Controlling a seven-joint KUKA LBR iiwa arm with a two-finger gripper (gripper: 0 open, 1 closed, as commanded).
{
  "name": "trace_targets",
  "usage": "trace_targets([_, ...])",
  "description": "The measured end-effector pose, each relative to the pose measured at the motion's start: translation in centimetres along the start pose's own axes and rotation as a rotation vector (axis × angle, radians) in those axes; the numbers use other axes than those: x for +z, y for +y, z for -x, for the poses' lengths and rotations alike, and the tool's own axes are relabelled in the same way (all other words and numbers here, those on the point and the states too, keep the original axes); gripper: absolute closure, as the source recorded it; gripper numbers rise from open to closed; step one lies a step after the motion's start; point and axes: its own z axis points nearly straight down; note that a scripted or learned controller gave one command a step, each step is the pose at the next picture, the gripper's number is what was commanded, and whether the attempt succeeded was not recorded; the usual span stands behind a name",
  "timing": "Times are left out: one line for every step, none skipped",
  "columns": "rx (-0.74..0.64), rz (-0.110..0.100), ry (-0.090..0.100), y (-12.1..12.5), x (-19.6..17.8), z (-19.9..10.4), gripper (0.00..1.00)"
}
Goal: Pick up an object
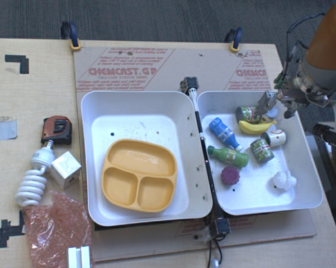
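- The right bin (310, 172) holds a loose cluster of small things: a banana (255, 127) near its far side, a green can (247, 114) just behind the banana, and a second green can (261, 150) toward the middle right with a small white cup (277, 137) just beside it.
- A blue bottle (222, 133) lies tilted left of the banana; a green bottle (229, 156) lies on its side just in front of it, and a purple ball (230, 175) sits near the green bottle's front.
- A crumpled white lump (283, 180) (what it is cannot be made out) rests apart at the near right of that bin.
- The tool (274, 105) hangs over the far right of the right bin, above the banana's right end and close by the first green can; its two fingers stand spread apart with nothing between them.
- The left bin (95, 149) carries a yellow divided tray (138, 175).
- On the bench (22, 110) left of the bins lie a tape measure (57, 130), a spiral light bulb (34, 177), a white cube (66, 167) and a reddish plastic bag (55, 228).
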Motion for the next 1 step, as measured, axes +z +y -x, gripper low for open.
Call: trace_targets([0.0, 0.009, -0.002, 3.5, 14.89, 1.32, 0.0])
